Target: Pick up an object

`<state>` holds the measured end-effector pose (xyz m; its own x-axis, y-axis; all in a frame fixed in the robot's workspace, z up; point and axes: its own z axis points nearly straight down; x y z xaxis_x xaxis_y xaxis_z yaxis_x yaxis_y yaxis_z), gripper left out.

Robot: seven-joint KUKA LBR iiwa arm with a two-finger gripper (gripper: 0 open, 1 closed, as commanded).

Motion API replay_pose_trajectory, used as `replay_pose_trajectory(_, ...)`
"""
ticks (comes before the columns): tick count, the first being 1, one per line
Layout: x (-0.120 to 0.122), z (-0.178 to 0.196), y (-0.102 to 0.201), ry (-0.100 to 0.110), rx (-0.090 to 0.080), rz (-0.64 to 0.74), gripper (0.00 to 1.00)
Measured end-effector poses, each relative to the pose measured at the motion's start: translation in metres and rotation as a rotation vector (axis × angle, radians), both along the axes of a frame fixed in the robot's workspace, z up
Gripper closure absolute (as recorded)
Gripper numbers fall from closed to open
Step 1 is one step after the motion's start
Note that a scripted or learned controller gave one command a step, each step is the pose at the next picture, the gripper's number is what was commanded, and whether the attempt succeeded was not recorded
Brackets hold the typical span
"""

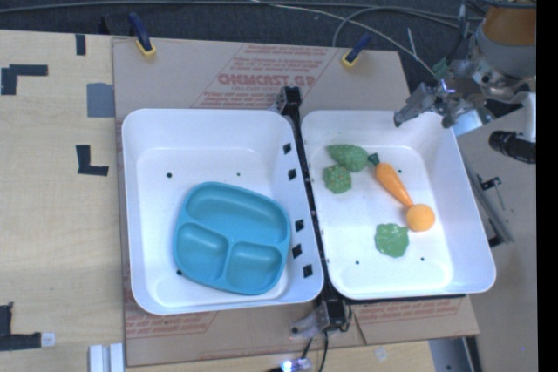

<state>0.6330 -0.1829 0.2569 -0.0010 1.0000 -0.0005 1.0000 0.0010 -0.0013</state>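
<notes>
Writing: the cardboard sheet (261, 74) under the bins carried red print reading "CHEMCAST GP", seen upside down and partly hidden by the bins' top rims; no other text could be read.
Desk: a pale wooden desk (52, 213) with several black tape marks on its left part.
Clamps: two blue and yellow clamps (139, 37) pinned the cardboard's far edge, one toward the left, one at (356, 53).
Left bin: the left bin (148, 135) held a blue divided plate (232, 236) with three compartments, lying flat toward the near side.
Right bin: the right bin (462, 213) held the toy food.
Carrot: an orange carrot (392, 182) with a small dark green top, lying at a slant near the bin's middle.
Orange ball: a small round orange piece (420, 218) touching the carrot's lower tip.
Greens: two green broccoli-like pieces (349, 157) and (337, 179) close together left of the carrot, and a lighter green leafy piece (391, 240) just below the orange ball.
Hand: the hand (436, 104) hung above the right bin's far right corner, well apart from the food; nothing was between its fingers, and whether they were spread or pressed together could not be told.
Arm: the grey arm (506, 30) with its orange band entered at the upper right.
</notes>
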Motion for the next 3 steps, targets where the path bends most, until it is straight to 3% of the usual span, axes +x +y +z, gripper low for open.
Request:
replay_pose_trajectory(2, 0.006, -0.115, 0.005, 0.003, -0.001, 0.001, 0.0)
replay_pose_trajectory(3, 0.012, -0.143, 0.004, -0.023, -0.006, 0.001, 0.0)
